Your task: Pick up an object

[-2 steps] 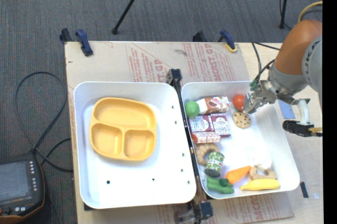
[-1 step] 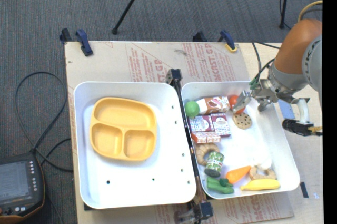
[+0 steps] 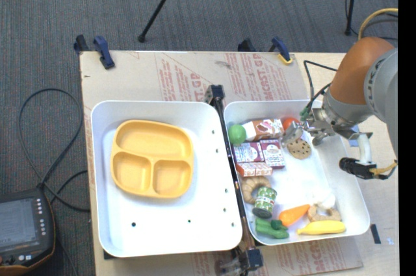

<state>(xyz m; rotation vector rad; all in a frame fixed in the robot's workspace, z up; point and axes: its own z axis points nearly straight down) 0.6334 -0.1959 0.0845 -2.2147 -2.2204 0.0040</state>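
Tool [image 3: 300, 134] over right bin [image 3: 354, 193], jaw state unclear; cookie [image 3: 299, 149] just below it.

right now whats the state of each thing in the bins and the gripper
yellow tray: flat in the left bin, compartments bare
green can: lying tilted in the right bin
banana: lying at the right bin's near edge
cookie: flat, beside the gripper
gripper: low over the right bin

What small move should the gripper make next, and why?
Probably a short descent onto the cookie. The gripper hangs just above it near the right bin's far edge, and the cookie lies apart from the small boxes, so it seems the nearest target.
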